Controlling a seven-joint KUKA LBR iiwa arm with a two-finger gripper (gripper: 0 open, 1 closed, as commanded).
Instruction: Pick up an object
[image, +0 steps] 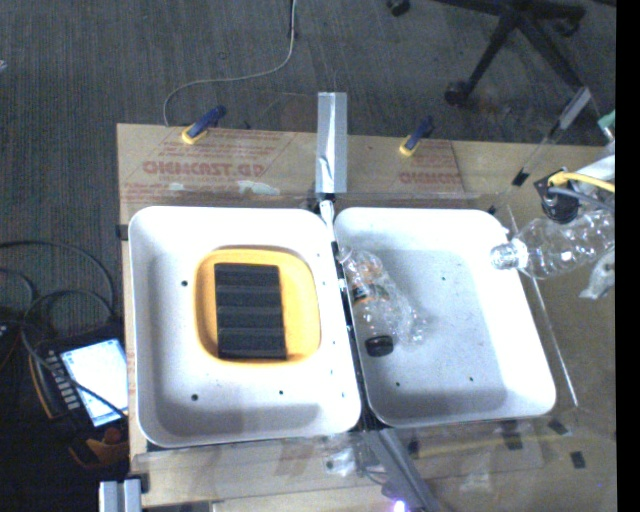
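Clear bottle (380, 305) in right bin (470, 400) (black cap), yellow tray (257, 306) left.

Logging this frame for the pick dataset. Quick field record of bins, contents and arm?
left bin: yellow tray holding a black ribbed block
right bin: crumpled clear plastic bottle with dark cap, lying by the left wall
second clear bottle: at the right bin's upper right rim, partly beyond it
arm: at the right edge, blurred; gripper state cannot tell
held object: none seen
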